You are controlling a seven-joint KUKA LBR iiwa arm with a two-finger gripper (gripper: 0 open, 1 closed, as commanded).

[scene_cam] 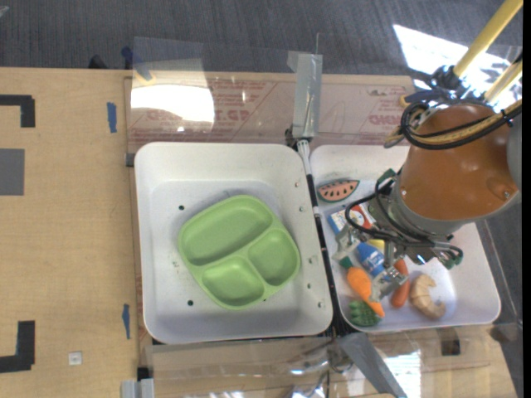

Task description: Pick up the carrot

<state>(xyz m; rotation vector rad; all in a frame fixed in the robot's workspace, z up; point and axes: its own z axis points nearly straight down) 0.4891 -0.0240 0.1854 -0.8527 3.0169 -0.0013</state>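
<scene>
Orange carrot (360, 284), green leafy end, lying aslant near right bin's front edge

Matt green plastic plate (241, 251), smooth white plastic bins (158, 222), wood-look bench (62, 222)

- The arm (452, 168) hides much of the right bin (477, 305), along with the things beneath it.
- The gripper (383, 264) is lost in clutter; its jaws are perhaps apart, too tangled to tell.
- The arm runs off the right edge.
</scene>
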